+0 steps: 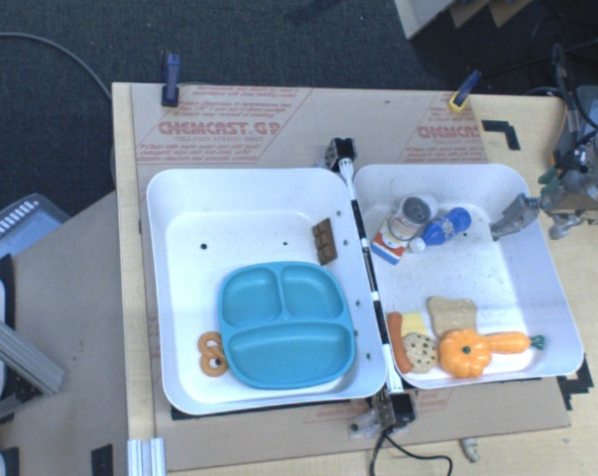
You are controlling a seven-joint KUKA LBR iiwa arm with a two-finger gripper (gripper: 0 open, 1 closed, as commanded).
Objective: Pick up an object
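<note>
Bench (279, 117), brown board with red print, carries two white bins side by side. Left bin (179, 226) at 9 o'clock of the scene, right bin (537, 276) at 3 o'clock, their inner rims touching down the middle.

Left bin: blue divided plate (284, 323), three compartments, sits toward the 6 o'clock side. Pretzel (213, 354) just beside the plate's 8 o'clock edge, on the bin floor. Brown chocolate bar (324, 241) near the bin's 2 o'clock side, just above the plate, apart from it.

Right bin, pickable items in two groups. At 6 o'clock: orange pumpkin (463, 353), touching the carrot (509, 343) that points to 3 o'clock, green tip out. Bread slice (451, 314) just above the pumpkin. Cookie (418, 350) beside the pumpkin at its 9 o'clock. Yellow cheese piece (413, 323) above the cookie. Red sausage-like piece (396, 339) along the inner wall. At 11 o'clock: can (415, 211) with grey top, blue bottle-like item (447, 226) at its 3 o'clock, small red-white-blue carton (390, 244) at its 7 o'clock, all close together.

Arm enters at 3 o'clock of the frame. Gripper (509, 218) hangs over the right bin's 2 o'clock rim, well apart from the pumpkin group, near the blue item but not touching. Nothing seen between the fingers; cannot tell whether the jaws are apart or together.
</note>
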